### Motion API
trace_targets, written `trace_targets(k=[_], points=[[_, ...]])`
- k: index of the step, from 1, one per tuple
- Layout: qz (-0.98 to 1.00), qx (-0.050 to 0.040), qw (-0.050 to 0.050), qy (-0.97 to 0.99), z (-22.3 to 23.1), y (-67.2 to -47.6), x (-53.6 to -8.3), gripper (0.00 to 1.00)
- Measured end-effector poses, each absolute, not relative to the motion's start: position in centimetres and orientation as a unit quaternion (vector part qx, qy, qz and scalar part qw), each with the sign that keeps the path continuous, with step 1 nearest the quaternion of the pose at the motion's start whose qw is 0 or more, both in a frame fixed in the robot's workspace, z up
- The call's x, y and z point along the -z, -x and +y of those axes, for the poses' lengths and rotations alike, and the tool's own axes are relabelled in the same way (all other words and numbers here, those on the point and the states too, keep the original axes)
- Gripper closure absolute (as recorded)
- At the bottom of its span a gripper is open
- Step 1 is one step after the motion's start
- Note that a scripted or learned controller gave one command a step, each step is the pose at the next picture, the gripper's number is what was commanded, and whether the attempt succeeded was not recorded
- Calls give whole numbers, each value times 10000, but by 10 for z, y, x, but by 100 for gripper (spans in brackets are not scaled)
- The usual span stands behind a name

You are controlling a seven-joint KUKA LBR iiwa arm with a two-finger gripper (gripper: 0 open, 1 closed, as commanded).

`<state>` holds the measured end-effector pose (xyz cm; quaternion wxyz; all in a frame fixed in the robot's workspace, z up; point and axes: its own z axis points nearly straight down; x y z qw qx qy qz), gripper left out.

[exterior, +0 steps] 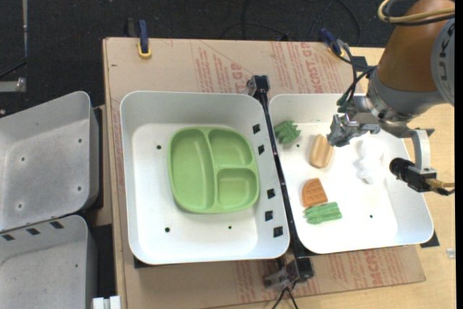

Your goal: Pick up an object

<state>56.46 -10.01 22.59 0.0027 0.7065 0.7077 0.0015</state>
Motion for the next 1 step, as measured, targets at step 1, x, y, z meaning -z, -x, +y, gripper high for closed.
trace_targets(k=[1], points=[[7078, -7, 13, -7064, -100, -565, -241, 100]])
